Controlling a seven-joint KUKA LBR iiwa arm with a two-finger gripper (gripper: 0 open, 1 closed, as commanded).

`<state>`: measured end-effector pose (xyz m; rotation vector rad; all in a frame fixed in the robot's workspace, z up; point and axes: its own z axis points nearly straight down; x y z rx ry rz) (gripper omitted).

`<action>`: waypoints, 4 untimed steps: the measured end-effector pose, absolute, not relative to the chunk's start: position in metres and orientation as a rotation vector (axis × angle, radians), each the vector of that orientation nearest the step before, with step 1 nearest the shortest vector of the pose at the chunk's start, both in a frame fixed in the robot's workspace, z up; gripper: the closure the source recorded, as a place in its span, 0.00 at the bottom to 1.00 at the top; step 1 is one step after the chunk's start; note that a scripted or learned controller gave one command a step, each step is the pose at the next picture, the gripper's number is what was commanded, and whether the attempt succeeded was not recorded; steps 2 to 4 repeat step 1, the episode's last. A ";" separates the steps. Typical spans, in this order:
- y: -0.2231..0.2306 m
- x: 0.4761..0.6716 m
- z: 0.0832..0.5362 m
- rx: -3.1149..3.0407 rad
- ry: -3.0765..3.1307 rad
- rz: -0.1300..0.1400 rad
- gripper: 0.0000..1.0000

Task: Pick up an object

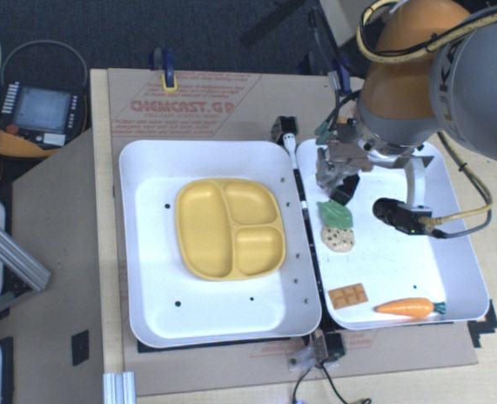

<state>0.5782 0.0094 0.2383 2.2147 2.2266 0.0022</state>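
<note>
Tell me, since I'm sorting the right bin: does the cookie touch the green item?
Touching. The camera view shows the cookie directly against the lower edge of the green item, no white bin floor between them.

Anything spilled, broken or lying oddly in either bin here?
Nothing stands out. The yellow divided plate lies flat in the left bin. In the right bin, the green piece, cookie, cracker and carrot lie apart, intact, below the gripper.

Two white bins, arm over the right one

We see our hand (pixel 339 175) just above a green piece (pixel 336 214); a yellow tray (pixel 229 227) lies at nine o'clock.
</note>
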 end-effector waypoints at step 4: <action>0.063 0.589 0.223 2.215 2.228 0.002 1.00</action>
